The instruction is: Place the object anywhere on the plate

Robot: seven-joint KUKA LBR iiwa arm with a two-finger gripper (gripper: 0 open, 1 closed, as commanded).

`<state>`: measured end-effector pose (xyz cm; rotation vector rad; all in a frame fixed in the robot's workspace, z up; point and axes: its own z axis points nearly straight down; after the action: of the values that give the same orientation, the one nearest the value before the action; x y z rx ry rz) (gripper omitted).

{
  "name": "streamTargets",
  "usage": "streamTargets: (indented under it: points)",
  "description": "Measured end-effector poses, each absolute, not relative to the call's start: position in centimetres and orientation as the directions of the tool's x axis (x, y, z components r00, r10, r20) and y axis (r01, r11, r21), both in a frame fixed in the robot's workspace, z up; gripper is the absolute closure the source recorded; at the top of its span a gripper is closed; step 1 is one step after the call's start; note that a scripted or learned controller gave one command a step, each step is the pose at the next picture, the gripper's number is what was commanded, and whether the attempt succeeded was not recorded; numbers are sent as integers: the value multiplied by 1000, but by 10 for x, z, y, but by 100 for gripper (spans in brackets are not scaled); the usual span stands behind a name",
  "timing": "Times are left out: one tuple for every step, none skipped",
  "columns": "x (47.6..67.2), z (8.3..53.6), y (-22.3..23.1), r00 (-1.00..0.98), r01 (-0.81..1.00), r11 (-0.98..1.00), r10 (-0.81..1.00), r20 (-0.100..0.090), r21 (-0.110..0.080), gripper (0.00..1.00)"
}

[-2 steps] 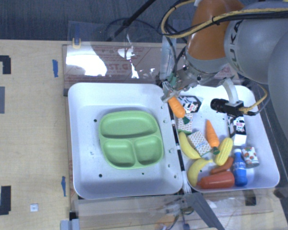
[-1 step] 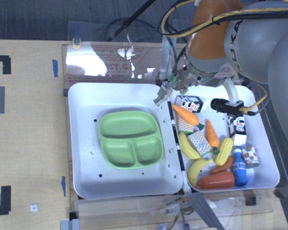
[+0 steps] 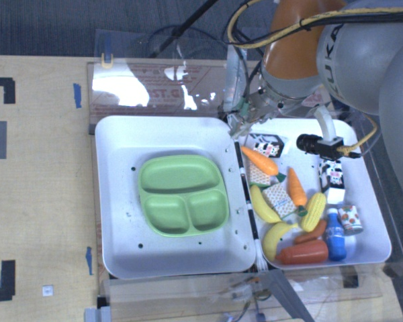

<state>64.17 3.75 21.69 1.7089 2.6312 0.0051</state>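
Green plate waits in the left bin; toys crowd the right bin.
The three-compartment plate (image 3: 183,194) lies flat, its long axis across the frame. The gripper (image 3: 245,121) hangs over the bins' shared edge, upper centre; its grip state cannot be told. Just below lies a carrot (image 3: 260,160), pointing up-left, among bananas (image 3: 263,204), corn (image 3: 314,210) and a bottle (image 3: 334,235).
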Motion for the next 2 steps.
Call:
streamTargets:
  points:
    - [609,212,71,-426,905,426,905,0,0,100]
    - [534,275,57,-324,946,324,946,1,-1,100]
